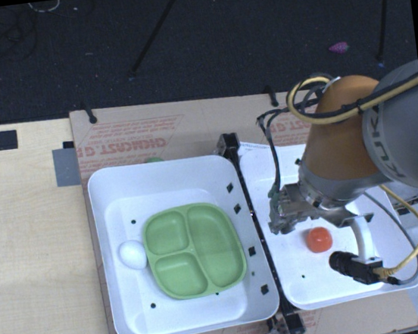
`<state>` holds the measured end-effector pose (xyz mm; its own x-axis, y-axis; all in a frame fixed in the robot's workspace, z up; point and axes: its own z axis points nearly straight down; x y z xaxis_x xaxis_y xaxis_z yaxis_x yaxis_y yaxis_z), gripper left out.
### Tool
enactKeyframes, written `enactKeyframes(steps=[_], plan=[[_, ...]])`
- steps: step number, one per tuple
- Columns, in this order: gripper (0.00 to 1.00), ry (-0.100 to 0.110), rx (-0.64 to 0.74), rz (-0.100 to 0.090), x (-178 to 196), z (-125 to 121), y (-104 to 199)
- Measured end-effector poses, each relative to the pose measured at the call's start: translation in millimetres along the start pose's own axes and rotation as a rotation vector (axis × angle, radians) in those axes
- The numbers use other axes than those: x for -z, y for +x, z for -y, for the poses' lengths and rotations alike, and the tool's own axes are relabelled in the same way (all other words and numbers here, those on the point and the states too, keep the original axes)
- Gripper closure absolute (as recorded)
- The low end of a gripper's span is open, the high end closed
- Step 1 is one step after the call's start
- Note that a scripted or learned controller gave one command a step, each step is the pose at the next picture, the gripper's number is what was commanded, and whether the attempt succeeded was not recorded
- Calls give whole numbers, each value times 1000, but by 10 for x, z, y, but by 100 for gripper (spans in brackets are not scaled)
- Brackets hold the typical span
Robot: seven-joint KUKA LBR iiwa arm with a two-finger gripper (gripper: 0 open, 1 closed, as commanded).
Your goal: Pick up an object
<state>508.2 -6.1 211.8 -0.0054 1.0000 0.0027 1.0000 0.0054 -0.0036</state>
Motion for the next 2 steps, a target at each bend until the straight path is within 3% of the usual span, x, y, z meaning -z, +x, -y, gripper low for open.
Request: enactKeyframes(steps=[2], plan=[[100,0,-2,1,-6,-275,869]])
